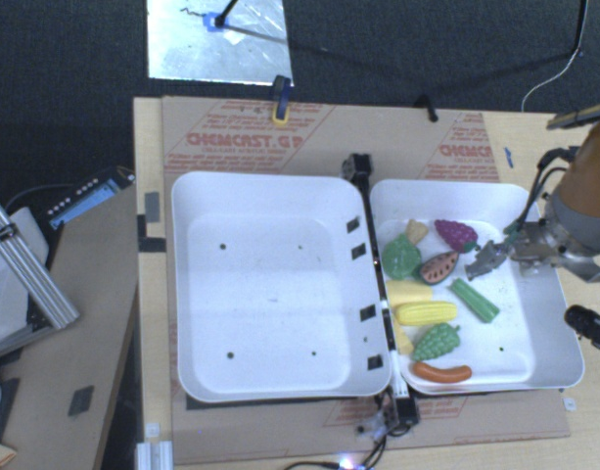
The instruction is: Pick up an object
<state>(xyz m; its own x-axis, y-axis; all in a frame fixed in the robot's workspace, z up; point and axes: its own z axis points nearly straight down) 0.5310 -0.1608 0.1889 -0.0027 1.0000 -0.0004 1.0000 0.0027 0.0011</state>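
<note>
Pincer [484,260] first: from my remote seat I see it low over the right bin [549,360], but I cannot tell from this slanted look how it is set, and nothing visibly sits in it. Sweeping from the left, I see the left bin [270,292], a shallow white tray with a few dark dots on its floor. At the seam between the bins, small black clips [363,253] run along the shared edge. Just past that seam the toy food begins: a green leafy vegetable [400,258] with a pale yellow piece [417,230] above it, then a yellow corn cob [427,312] lower down, a green bumpy piece [438,341] under the corn, and an orange-red sausage [441,371] near the front wall. Further right lie a brownish-red slice [438,266], a purple grape bunch [456,233] toward the back, and a green stick [474,300] lying at a slant just below the tool tip. Farthest right, the grey arm [583,213] comes in over the bin's rim.
</note>
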